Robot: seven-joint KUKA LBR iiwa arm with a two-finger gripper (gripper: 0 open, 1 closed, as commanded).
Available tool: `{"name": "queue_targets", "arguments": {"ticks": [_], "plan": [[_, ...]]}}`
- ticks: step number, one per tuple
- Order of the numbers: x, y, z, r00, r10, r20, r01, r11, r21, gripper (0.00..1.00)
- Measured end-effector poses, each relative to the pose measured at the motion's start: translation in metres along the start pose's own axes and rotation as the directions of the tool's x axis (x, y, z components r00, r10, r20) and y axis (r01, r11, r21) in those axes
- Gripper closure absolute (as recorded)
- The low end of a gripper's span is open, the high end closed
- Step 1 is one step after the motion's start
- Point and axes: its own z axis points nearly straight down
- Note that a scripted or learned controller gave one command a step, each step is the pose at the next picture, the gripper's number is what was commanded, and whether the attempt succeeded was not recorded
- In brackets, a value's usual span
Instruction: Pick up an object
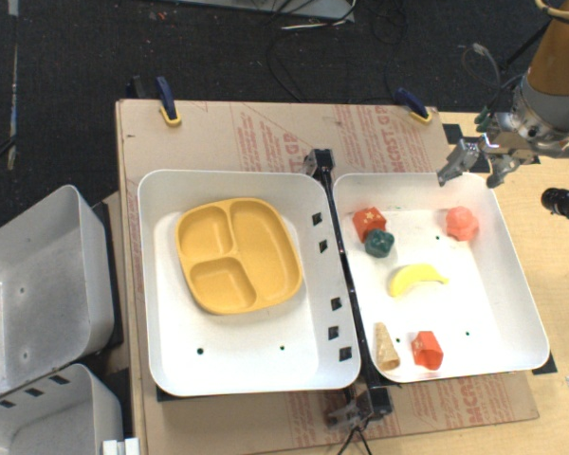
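The gripper [474, 166] hangs at the right bin's [512, 282] one o'clock rim, fingers [451, 171] spread apart and gripping nothing, above the pink toy [462, 223].

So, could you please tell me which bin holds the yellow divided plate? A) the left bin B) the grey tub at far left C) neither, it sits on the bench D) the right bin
A: the yellow plate lies in the left bin; the banana and other small items lie in the right bin.
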Motion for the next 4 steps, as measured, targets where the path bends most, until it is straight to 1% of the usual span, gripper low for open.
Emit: {"name": "queue_targets", "arguments": {"ticks": [1,2,3,4], "plan": [[0.001,0.002,-0.010,1.000,-0.003,0.003,0.003,1.000,-0.014,0.00],[0.000,-0.008,0.043,1.000,0.000,0.002,0.000,1.000,-0.009,0.00],[0.000,-0.011,0.086,1.000,0.000,0.002,0.000,1.000,-0.011,0.00],[-0.006,-0.017,0.134,1.000,0.000,0.002,0.000,1.000,-0.012,0.00]]}}
